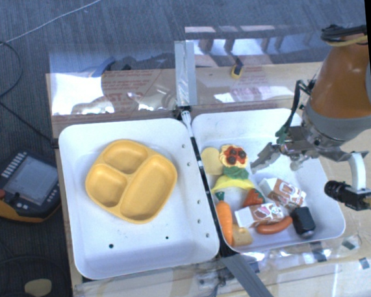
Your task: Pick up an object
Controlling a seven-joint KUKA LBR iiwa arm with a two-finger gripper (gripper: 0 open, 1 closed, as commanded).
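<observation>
The right bin (324, 229) holds a heap of toy food: a pizza slice (233, 154), a green leaf (237, 171), a yellow banana-like piece (233, 184), an orange carrot (225, 218), a red piece (253, 198), a wrapped snack (285, 193), a red sausage (273, 227) and a black block (303, 221). My gripper (276, 163) hovers over the bin's middle, just right of the pizza slice and above the wrapped snack. It is open, its fingers (260, 161) spread apart, and nothing sits between them.
The left bin (97, 251) carries a yellow divided plate (131, 180). A ridge where the two bins meet (201, 176) runs between them. The arm's orange band (344, 83) hangs over the right bin's far right side. A handheld pendant (21, 186) lies on the floor at left.
</observation>
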